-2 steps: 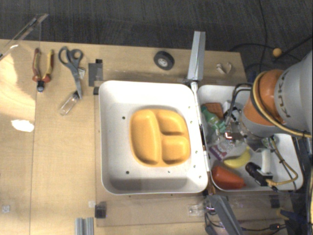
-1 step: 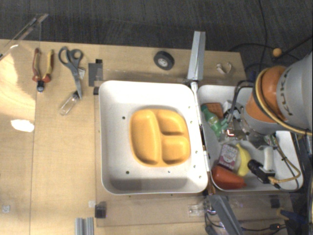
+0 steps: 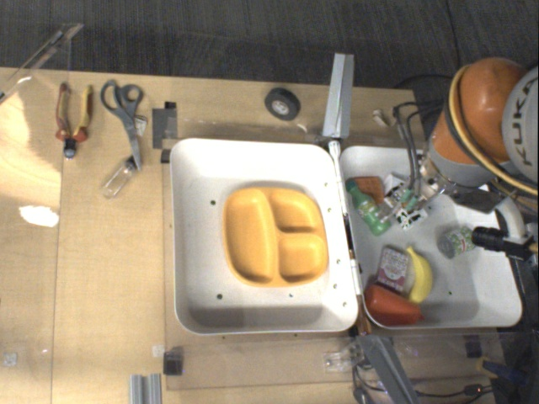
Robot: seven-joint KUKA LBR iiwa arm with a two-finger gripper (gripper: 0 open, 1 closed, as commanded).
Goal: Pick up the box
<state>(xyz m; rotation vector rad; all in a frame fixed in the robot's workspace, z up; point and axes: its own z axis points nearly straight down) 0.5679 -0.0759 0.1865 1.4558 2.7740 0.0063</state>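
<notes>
Wooden bench bears two white bins. Gripper hangs over the right bin, finger state indeterminate. Box lies nearby below it, touching a banana. Left bin holds a yellow tray.

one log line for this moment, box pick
arm: over right bin | gripper: near green bottle, fingers unclear | box: lying beside banana, not held
</notes>
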